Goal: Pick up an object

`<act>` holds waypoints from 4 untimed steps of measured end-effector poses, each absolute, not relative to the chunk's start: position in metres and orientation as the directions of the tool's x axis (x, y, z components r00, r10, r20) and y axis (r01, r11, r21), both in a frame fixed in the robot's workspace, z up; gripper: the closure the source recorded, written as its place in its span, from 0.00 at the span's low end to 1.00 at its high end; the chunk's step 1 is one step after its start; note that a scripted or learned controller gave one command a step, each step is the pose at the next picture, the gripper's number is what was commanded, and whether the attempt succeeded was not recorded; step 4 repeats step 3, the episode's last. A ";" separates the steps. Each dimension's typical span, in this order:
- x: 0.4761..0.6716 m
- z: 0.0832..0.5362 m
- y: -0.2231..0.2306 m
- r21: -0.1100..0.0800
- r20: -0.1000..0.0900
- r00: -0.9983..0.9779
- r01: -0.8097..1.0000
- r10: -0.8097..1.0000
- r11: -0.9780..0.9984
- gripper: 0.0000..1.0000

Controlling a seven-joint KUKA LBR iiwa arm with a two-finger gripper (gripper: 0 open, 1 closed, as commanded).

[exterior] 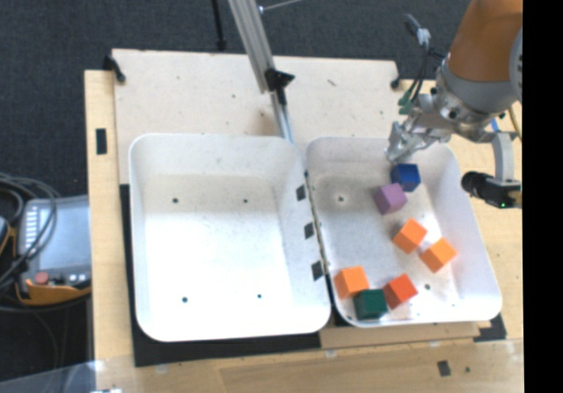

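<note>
On the left we've got the left bin (220,233) with just bare white floor, and next to it the right bin (466,207) with all the blocks: an orange cube (352,280) and a green cube (370,303) at the near edge, a red-orange cube (401,289) beside them, then a purple cube (390,198), two more orange cubes (409,235) (438,253) and a blue cube (405,176). The gripper (400,149) hangs over the far end of the right bin, just above the blue cube, and we honestly can't tell if it's spread or pinched, but nothing looks caught in it.
</note>
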State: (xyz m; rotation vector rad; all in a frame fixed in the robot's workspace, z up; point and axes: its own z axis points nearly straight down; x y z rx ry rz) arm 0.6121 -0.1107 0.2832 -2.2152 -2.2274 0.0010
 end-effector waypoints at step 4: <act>0.599 0.262 0.052 0.001 0.002 -0.008 1.000 1.000 0.008 1.00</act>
